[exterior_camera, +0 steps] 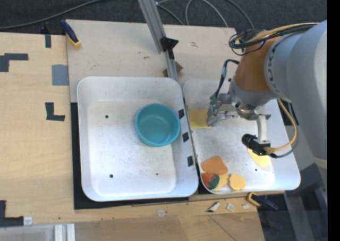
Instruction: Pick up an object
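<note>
My gripper [213, 117] hangs low over the left part of the right bin [281, 180], right beside a flat yellow piece [197, 119] that lies against the bin's left wall. Near the front of that bin lie an orange piece [214, 164], a red and green round toy [211, 181] and a small yellow disc [237, 182]. Another yellow object [260, 157] rests at the right, partly behind a black part of the arm. A teal bowl [156, 124] stands in the left bin [95, 128].
A grey metal pole [153, 19] slants down from the top to a black clamp behind the bins. Cables loop across the bench at the back. A blue and yellow clamp [70, 32] sits at the bench's far left corner.
</note>
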